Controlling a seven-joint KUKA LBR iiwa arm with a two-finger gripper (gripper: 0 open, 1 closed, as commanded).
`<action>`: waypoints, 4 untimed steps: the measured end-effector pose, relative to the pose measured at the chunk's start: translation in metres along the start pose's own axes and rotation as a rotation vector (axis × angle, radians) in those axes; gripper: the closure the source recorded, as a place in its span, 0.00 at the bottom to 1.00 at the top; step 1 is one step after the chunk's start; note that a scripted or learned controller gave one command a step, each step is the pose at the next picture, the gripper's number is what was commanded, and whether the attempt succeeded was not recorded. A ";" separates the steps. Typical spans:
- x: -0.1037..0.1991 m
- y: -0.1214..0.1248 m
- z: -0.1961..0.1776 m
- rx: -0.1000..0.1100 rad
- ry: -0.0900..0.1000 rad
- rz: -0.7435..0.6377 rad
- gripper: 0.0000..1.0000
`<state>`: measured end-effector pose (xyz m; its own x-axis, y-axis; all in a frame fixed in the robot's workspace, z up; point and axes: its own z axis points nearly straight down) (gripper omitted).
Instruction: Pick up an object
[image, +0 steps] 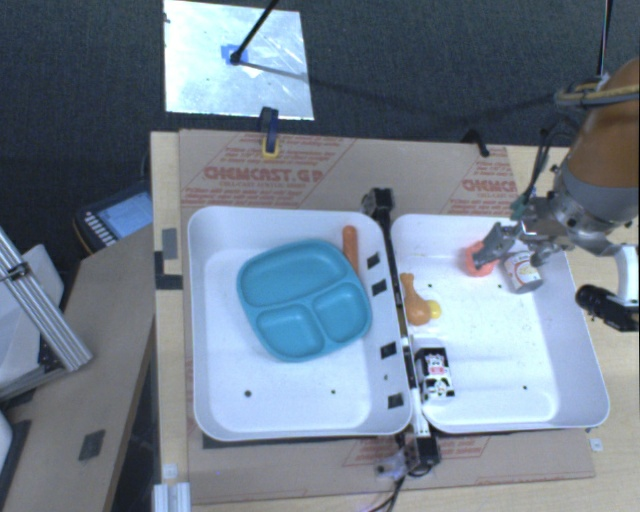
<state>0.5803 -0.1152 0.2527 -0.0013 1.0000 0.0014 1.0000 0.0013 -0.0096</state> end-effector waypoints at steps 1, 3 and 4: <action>0.000 0.002 -0.006 -0.011 -0.002 -0.002 0.00; -0.010 -0.008 0.111 -0.006 -0.001 0.001 0.00; -0.010 -0.007 0.163 -0.008 -0.001 0.001 0.00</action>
<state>0.5717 -0.1248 0.0899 -0.0007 1.0000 0.0006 1.0000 0.0007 -0.0015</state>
